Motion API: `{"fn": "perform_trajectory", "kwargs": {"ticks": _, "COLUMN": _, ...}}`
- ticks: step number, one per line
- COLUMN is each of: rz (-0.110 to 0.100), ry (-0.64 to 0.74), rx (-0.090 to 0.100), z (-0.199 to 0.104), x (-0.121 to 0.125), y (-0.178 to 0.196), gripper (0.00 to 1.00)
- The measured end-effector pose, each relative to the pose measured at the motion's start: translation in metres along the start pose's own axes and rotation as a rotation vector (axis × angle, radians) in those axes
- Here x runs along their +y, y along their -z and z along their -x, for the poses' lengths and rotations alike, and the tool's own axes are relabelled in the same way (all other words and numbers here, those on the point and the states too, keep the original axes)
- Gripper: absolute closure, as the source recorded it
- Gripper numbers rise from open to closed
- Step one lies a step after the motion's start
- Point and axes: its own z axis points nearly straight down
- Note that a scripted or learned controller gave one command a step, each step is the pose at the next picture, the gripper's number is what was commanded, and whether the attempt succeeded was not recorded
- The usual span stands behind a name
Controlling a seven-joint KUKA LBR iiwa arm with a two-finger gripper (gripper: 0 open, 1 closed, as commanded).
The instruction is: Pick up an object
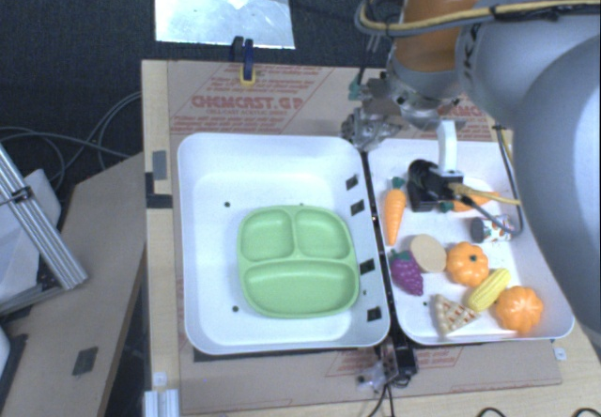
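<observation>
**STATION STATUS: ARM OVER FAR EDGE OF BINS, PICK OBJECTS IN RIGHT BIN**

The grey arm (535, 49) enters from the right of the view and covers the upper right corner. Its orange band sits above the wrist.

The worktop (263, 100) carries two shallow white bins side by side. The left bin (202, 218) contains one green divided plate (299, 260), which lies flat near the middle of the bin. The right bin (413, 316) contains all the toy foods.

The hand (368, 129) is over the far rim, where the two bins meet. Whether the hand is wide, narrow or holding anything cannot be told from this view.

Contents of the right bin, by size:

- Large orange pumpkin (518, 307): near right corner.
- Carrot (394, 215): just beside the wall shared with the left bin, tip toward the near edge.
- Small orange pumpkin (467, 265): mid-bin.
- Corn cob (488, 290): between the two pumpkins, touching or nearly touching both.
- Pizza slice (453, 315): near the front edge.
- Beige disc (429, 253): beside the small pumpkin.
- Purple grapes (407, 271): below the carrot, against the beige disc.
</observation>
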Motion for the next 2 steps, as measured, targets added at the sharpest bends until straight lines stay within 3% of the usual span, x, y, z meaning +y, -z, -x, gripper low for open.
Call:
{"fn": "perform_trajectory", "kwargs": {"ticks": 1, "rz": 0.000, "ry": -0.002, "rx": -0.001, "z": -0.0304, "x": 0.0125, "y": -0.0014, "gripper": 1.00}}
{"fn": "perform_trajectory", "kwargs": {"ticks": 2, "rz": 0.000, "ry": -0.003, "rx": -0.002, "z": -0.0370, "x": 0.0144, "y": -0.0005, "gripper": 1.00}}
